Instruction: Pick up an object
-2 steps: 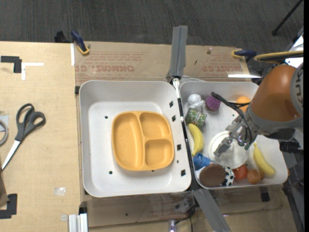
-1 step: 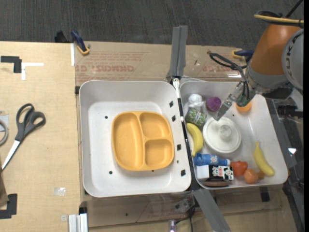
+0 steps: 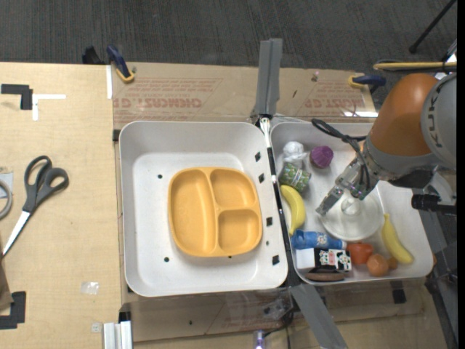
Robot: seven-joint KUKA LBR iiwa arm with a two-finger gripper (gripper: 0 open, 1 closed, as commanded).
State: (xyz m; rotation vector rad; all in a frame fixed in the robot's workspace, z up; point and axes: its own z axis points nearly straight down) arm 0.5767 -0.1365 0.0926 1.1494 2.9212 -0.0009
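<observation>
Pale wooden tabletop [image 3: 65, 267] carries both bins, and my work is all in the right white bin [image 3: 414, 267]. My claw [image 3: 328, 201] hangs low over a clear glass dish turned upside down [image 3: 354, 220] in the middle of that bin, its two dark fingers slightly spread with nothing between them. I judge the dish a poor target: smooth, wide and domed, it would likely slip out. Just left of the claw lies a yellow banana [image 3: 294, 208] beside the bin's left wall, a better shape for a pinch across its narrow body. If I go for it, I'd turn the fingers square to its length and come straight down, minding the wall. Farther off sit a small purple round fruit [image 3: 321, 155] and a green-labelled clear packet [image 3: 294, 173]. A second banana [image 3: 395, 242] lies right of the dish. The left white bin [image 3: 138, 195] holds an orange divided plate [image 3: 215, 211].
</observation>
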